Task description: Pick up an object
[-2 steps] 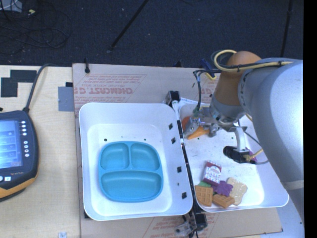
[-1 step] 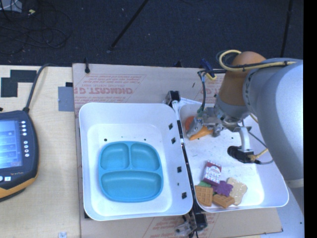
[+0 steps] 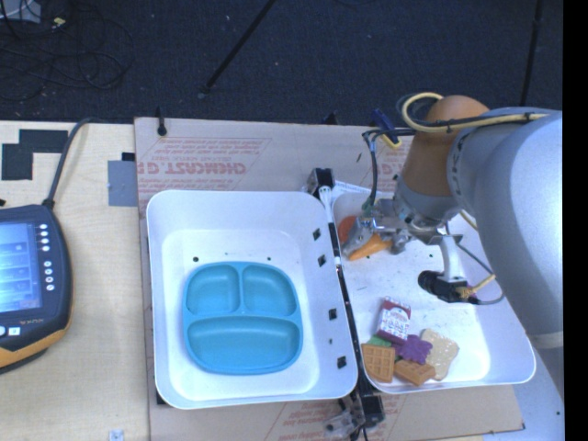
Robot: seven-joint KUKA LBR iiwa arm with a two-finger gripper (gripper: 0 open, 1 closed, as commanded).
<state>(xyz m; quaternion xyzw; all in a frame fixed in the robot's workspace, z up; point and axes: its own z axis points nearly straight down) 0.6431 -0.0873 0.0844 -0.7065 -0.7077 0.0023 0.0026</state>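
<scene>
Gripper (image 3: pixel 375 232) down in the right bin, at an orange object by the dividing wall; finger state cannot be told.

Camera view: the arm (image 3: pixel 514 209) comes in from the right of the frame and its wrist covers the tool, so whether anything is held is undetermined. The orange object (image 3: pixel 360 242) lies at the upper left of the right bin (image 3: pixel 514 361), touching or just beside the gripper and close to the wall shared with the left bin (image 3: pixel 165 338). Risk, in my judgement: a grasp so near the wall may clip the rim or push the piece into the corner and slip off. Room is tight on the left and open toward the bin's centre. A cluster of small toys (image 3: pixel 409 347) sits at the lower centre, well apart. A blue divided plate (image 3: pixel 243 318) occupies the left bin.
</scene>
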